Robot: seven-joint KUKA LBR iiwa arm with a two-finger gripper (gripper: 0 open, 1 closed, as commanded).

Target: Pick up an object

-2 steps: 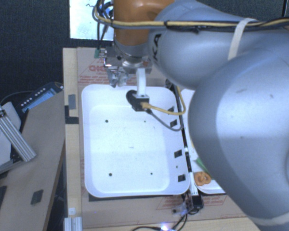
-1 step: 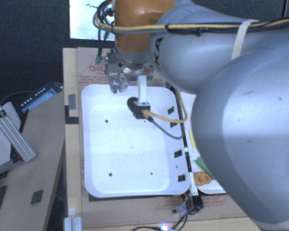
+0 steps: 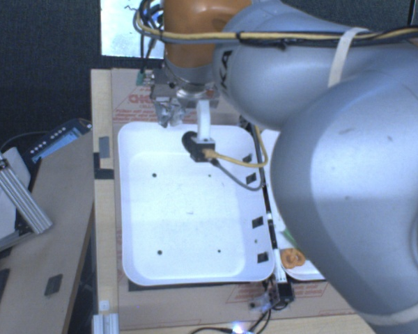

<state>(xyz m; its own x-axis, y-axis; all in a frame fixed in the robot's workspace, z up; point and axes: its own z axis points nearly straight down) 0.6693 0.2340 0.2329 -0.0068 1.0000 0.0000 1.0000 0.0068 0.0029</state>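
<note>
Dark blue-grey wall [image 3: 42,40] behind a tan bench [image 3: 63,207]; bright panel [image 3: 129,16], perhaps a window.

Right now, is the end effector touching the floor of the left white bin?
Cannot tell. In the camera view the end effector hangs over the far rim of the left bin, but the slanted angle shows neither contact nor gap plainly.

The left bin [image 3: 188,214] floor lies open; the arm [image 3: 348,152] overhangs the right.
</note>
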